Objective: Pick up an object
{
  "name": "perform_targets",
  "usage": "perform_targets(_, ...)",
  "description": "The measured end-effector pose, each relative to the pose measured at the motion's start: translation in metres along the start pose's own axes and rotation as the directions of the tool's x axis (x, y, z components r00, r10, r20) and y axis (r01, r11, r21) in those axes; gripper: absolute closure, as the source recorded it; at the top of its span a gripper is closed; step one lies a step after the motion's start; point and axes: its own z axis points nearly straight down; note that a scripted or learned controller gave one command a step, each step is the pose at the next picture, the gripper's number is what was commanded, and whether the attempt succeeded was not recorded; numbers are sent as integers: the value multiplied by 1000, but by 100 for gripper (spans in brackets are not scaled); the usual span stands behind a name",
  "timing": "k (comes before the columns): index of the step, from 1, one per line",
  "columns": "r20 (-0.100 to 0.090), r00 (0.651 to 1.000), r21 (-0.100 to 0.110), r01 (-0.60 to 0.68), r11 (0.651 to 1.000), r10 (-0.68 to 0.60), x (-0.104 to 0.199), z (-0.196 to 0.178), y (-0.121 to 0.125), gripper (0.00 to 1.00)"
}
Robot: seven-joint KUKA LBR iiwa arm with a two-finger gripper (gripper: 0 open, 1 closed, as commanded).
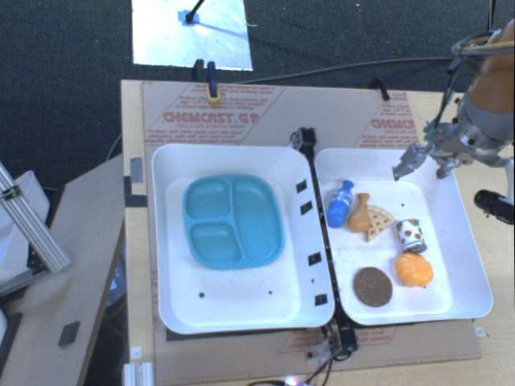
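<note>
On the bench, two shallow white bins sit side by side. The left bin (173, 296) holds a turquoise divided plate (233, 220), lying flat near its centre. The right bin (467, 276) holds five small things: a brown round disc (373, 286) toward the near edge, an orange fruit (414, 270) just right of it, a waffle piece (368, 218), a blue bottle (340, 203) by the left wall, and a small spotted can (410, 234). The gripper (425, 164) hovers over the right bin's far edge, jaws spread apart, gripping nothing.
</note>
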Motion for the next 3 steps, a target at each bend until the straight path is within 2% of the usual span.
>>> perform_targets(1,2,1000,-12,2,1000,-2,0,-8,2,0)
perform_targets(2,1,1000,-7,0,1000,0,-1,53,-3,0)
perform_targets(3,2,1000,-10,0,1000,0,-7,97,-5,0)
